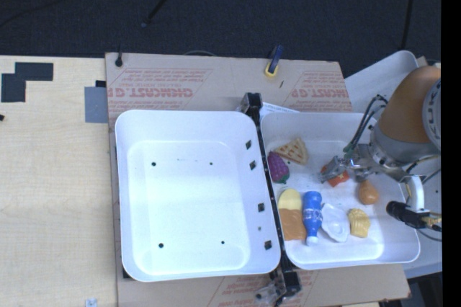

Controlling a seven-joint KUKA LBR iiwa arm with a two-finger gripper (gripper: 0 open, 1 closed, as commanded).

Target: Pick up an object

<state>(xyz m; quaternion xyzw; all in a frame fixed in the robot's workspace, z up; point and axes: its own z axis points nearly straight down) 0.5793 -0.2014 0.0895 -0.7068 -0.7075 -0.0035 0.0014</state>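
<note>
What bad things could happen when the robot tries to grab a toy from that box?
The gripper hangs over bare floor of the right white bin, between the tan waffle-patterned wedge and the small orange ball, so it might close on nothing. The blue bottle with a white cap touches the yellow and orange block and a white crumpled piece; grabbing one could knock the others.

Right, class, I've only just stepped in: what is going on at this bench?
A grey robot arm with an orange band reaches in from the right over the right-hand bin. Its gripper hangs low over that bin's middle, near a small orange ball. Nothing can be seen between its fingers. The toys lie loose in this bin: a waffle wedge, a purple piece, a blue bottle and a yellow piece. The left-hand bin sits alongside.
</note>
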